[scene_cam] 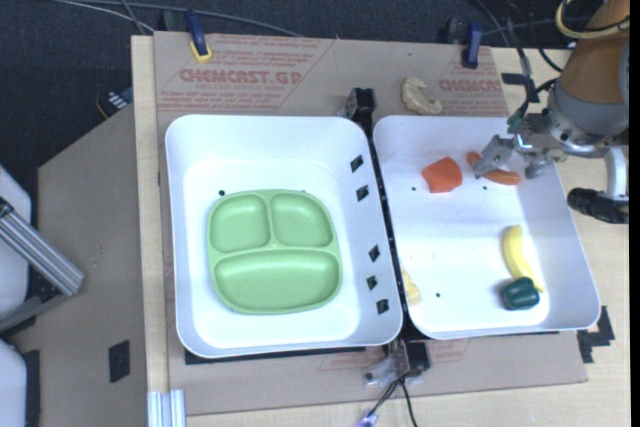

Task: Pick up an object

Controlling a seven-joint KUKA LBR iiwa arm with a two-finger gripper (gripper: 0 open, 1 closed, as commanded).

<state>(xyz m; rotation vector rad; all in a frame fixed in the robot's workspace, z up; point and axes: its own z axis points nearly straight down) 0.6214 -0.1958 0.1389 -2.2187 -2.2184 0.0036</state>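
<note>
The thing nearest to being taken is a small flat orange piece, lying in the right bin up near its far wall. The claw hangs right over it, touching or nearly so, and I cannot tell from here whether its fingers are apart or together, nor whether anything sits between them. The piece looks like a light plastic play-food slice, stiff and smooth. Being so low against the bin floor, it would likely be awkward to pinch; I would take it across its narrow width and press well down.

Just beside that piece, towards the left bin, sits a chunkier orange-red block. It looks light too, taller and blunter, and probably the easier catch, gripped across its flat sides.

Well apart from the orange piece, down by the bin's near corner, a yellow banana lies with a dark green lump touching its near end. Both seem to be hard, slick toys that could squirt out of a pinch; the banana wants holding across its middle.

The arm comes in over the bin's far right corner. The left bin holds a green divided plate. Beyond the orange piece, outside the bin on the bench, rests a small beige object.
</note>
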